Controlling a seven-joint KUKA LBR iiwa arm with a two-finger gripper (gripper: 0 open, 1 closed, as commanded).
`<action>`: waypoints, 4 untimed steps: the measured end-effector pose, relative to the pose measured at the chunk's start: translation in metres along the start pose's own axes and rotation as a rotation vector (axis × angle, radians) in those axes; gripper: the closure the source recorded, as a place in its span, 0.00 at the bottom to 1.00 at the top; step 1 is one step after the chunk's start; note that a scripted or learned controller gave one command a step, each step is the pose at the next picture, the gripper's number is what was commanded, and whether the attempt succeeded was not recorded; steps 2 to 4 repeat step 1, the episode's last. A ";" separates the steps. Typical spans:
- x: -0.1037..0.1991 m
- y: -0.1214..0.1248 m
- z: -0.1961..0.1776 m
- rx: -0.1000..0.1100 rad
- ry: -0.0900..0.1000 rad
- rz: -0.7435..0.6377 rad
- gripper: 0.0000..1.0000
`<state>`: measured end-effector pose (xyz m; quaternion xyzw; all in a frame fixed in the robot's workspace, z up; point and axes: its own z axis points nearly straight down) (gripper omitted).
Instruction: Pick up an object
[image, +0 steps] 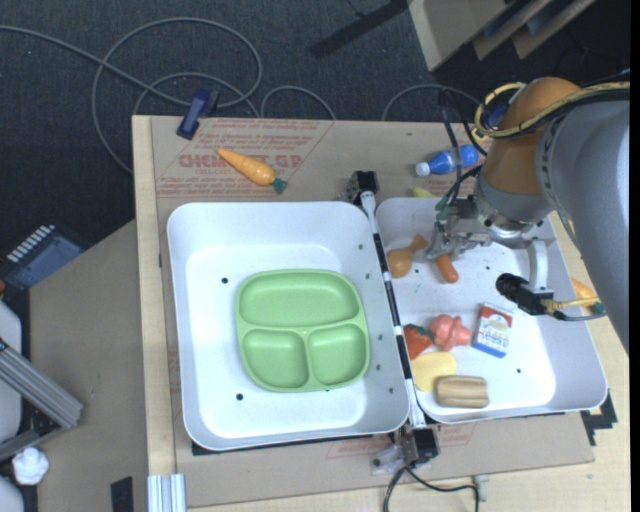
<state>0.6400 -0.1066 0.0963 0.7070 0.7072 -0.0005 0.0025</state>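
With the end effector (455, 240) lowered in the right bin's (560, 395) far left corner, apparently just above a small orange sausage (447, 268), a miss could be caused by crowding against the wall.

Two white bins (190, 300), one green plate (300, 328), one carrot (250, 167), one bottle (447, 161).

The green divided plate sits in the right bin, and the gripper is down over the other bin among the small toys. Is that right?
Not quite. The camera view shows the green divided plate in the left bin, not the right one. The gripper is down over the right bin, among the small toys, as you said.
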 end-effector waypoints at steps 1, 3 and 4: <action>0.061 -0.094 -0.090 0.002 0.006 -0.002 1.00; 0.061 -0.094 -0.090 0.002 0.006 -0.002 1.00; 0.061 -0.094 -0.090 0.002 0.006 -0.002 1.00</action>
